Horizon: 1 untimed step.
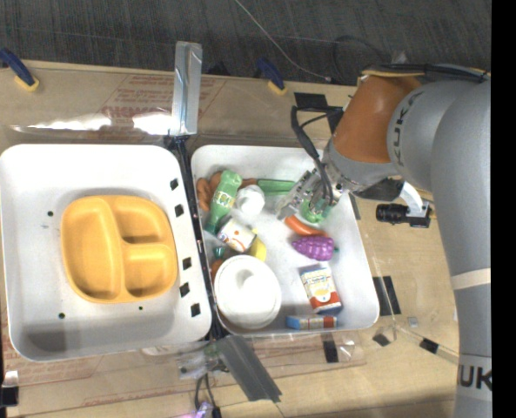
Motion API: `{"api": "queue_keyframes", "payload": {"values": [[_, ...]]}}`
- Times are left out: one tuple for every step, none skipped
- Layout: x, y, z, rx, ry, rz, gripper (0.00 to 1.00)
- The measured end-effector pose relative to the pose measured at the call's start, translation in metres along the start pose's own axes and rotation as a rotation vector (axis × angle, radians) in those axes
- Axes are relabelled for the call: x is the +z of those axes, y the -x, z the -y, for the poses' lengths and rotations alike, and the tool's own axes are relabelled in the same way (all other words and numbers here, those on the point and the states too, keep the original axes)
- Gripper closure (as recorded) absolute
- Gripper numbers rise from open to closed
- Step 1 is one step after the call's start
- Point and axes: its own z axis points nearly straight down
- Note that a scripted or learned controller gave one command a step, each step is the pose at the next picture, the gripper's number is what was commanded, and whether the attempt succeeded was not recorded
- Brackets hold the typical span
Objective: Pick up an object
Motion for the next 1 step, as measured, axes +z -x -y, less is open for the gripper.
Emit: {"api": "queue_keyframes", "payload": {"values": [[-0.1419, -0.0217, -0.0596, 0.304, 0.003, 0.002, 1.00]]}}
